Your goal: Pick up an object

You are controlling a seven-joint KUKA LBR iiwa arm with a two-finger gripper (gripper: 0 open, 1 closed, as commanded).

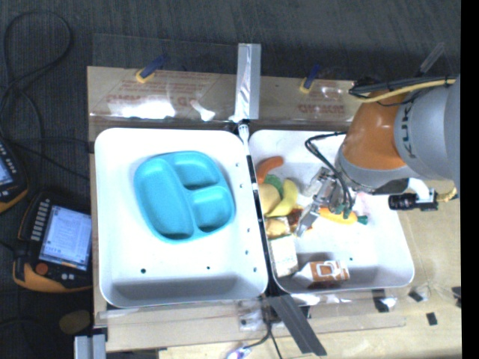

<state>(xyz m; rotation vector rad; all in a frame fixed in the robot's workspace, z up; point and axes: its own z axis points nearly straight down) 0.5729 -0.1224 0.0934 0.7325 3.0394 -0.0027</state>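
objects (283,200) lie heaped along the left side of the right bin (389,256), beside the divider. the end effector (316,206) sits low over their right edge, on the grey arm (419,140); i cannot tell its state. a blue tray (183,193) lies in the left bin (120,260).

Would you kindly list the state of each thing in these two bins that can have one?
Blue tray: upright, lying flat in the left bin.
Banana: lying in the right bin, against the other toy food.
Carrot: lying near the divider.
Claw: lowered over the food pile, grip unclear.
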